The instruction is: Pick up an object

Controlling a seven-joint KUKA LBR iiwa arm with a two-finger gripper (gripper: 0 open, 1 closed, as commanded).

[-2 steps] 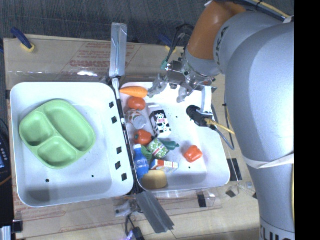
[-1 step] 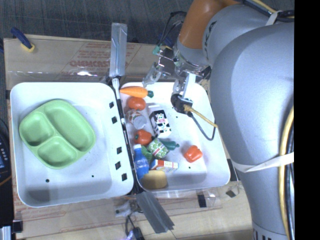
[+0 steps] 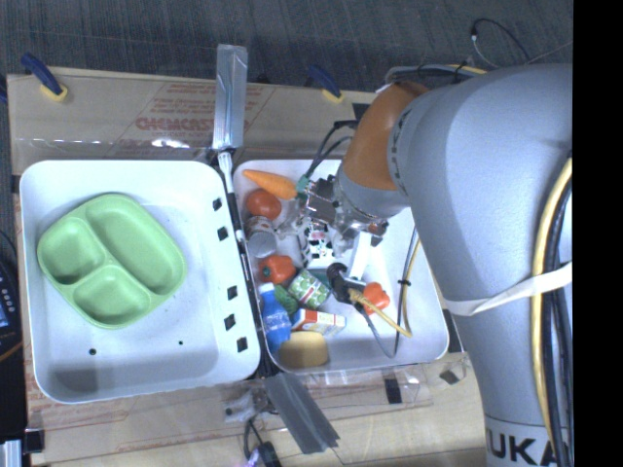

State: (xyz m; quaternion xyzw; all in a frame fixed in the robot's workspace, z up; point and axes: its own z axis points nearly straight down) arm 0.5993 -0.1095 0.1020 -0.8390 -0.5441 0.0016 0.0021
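My gripper hangs low over the middle of the right bin, among a pile of toy food. An orange carrot lies at the bin's far left corner, with a red tomato just in front of it. A second red tomato sits left of the gripper, next to a green packet. Nearer the front lie a blue bottle, a red-and-white carton and a tan rounded thing. A small orange piece lies to the gripper's right. The gripper's tip is hidden among the objects.
The left bin holds a green divided plate at its left side. A raised divider with black clips separates the two bins. The grey arm covers the right bin's right side.
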